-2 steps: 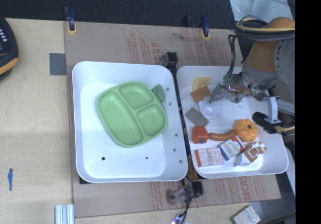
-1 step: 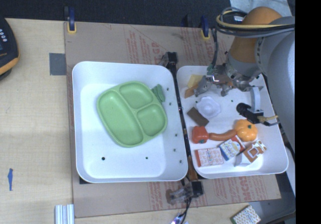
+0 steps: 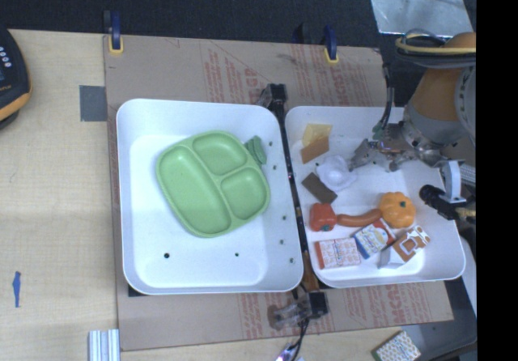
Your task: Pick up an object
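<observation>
In the right bin [image 3: 437, 270] lie several small items: a tan wedge [image 3: 316, 141], a clear cup [image 3: 334, 172], a brown block [image 3: 317, 187], a red piece on an orange handle [image 3: 325, 217], an orange pumpkin [image 3: 396, 208] and small printed cartons [image 3: 338, 252]. My gripper [image 3: 375, 162] hangs over the upper middle of this bin, right of the cup and above the pumpkin. Its fingers are spread, one pointing left toward the cup, and nothing sits between them.
The left bin [image 3: 146, 262] holds a green divided plate [image 3: 214, 181] with a small green piece [image 3: 257, 149] at its upper right edge. A black part [image 3: 441, 201] juts over the right bin's right rim. Blue clamps [image 3: 114, 31] pin the cardboard at the back.
</observation>
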You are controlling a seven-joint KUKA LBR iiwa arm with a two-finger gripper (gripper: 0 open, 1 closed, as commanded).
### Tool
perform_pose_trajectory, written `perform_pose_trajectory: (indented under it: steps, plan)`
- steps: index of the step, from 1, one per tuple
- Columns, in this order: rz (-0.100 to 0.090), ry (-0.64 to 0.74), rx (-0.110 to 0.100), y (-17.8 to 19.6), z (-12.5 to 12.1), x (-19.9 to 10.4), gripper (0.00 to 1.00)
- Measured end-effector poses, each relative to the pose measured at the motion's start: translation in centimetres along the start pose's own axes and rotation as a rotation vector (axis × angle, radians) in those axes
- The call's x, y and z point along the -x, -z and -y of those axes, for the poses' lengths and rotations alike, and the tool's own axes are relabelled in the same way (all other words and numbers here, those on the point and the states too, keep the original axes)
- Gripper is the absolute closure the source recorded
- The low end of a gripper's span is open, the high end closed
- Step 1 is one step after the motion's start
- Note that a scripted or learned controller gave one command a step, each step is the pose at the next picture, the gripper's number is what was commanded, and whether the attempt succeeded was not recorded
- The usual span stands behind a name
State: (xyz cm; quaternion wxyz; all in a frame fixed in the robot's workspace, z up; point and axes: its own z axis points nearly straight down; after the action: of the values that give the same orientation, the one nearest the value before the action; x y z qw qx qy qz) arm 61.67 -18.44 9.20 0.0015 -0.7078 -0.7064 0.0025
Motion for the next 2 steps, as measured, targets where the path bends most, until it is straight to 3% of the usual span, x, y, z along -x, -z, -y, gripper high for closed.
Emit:
perform_pose_trajectory:
  steps: [1,2]
  plan:
    - [-0.005,0.011,0.014,14.8,8.6,-8.1,0.0]
    - [0.001,0.0,-0.005,2.8,6.9,2.1,0.0]
